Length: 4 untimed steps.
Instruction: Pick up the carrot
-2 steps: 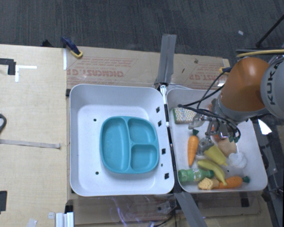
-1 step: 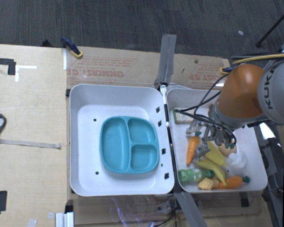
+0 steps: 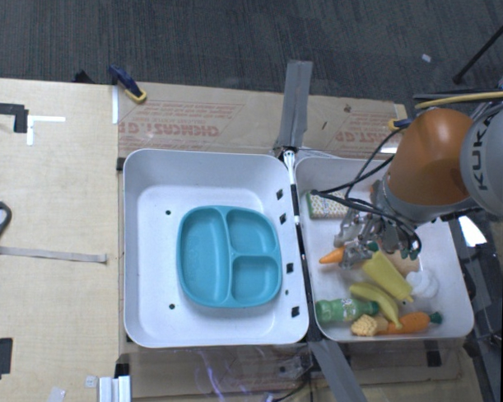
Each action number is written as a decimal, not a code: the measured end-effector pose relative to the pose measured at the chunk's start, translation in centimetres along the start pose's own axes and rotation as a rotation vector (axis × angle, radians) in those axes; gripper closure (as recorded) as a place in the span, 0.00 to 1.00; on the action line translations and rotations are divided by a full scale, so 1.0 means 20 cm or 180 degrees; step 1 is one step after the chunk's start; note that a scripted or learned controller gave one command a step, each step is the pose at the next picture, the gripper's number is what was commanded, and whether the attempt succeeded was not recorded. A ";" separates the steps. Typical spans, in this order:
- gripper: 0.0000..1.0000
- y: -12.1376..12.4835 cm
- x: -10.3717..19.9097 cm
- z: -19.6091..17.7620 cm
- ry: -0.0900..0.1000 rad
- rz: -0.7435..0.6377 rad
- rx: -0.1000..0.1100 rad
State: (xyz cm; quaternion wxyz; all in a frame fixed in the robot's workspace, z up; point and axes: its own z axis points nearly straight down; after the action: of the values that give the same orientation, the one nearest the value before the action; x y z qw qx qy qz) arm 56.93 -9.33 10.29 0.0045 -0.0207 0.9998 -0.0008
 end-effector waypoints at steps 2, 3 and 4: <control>1.00 0.00 -0.01 -0.05 -0.0018 -0.0005 0.0004; 0.00 0.00 -0.01 -0.05 -0.0018 -0.0005 0.0003; 0.00 0.02 0.13 0.05 0.0012 0.0157 -0.0004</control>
State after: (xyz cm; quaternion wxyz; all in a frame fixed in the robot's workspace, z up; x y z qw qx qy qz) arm 54.31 -9.09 9.33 0.0026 0.0040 1.0000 -0.0001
